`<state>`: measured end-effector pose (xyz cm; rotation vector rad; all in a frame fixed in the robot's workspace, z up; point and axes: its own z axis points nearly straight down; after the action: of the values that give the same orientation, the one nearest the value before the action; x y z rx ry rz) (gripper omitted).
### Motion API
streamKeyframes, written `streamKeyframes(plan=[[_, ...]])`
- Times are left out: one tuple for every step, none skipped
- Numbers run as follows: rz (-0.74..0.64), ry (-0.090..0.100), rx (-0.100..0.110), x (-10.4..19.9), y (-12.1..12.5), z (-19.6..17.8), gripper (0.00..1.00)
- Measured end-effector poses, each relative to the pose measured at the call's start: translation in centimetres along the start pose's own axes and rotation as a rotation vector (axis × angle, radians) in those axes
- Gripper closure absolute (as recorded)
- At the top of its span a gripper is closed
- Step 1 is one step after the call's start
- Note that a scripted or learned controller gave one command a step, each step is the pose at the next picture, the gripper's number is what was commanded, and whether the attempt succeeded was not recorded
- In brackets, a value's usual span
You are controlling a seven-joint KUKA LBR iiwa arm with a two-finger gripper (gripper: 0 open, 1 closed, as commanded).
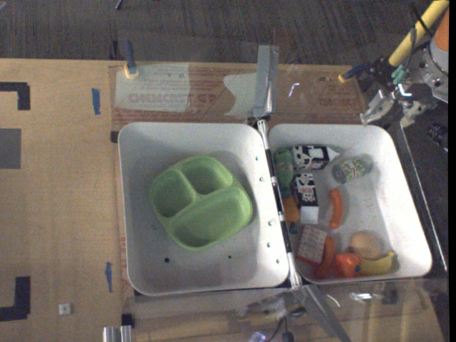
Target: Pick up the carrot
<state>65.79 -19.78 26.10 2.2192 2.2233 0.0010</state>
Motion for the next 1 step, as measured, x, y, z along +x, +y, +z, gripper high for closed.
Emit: streamKeyframes(plan=[[-0.011, -0.001, 0.000, -2.59, -4.78, 0.31, 0.00]])
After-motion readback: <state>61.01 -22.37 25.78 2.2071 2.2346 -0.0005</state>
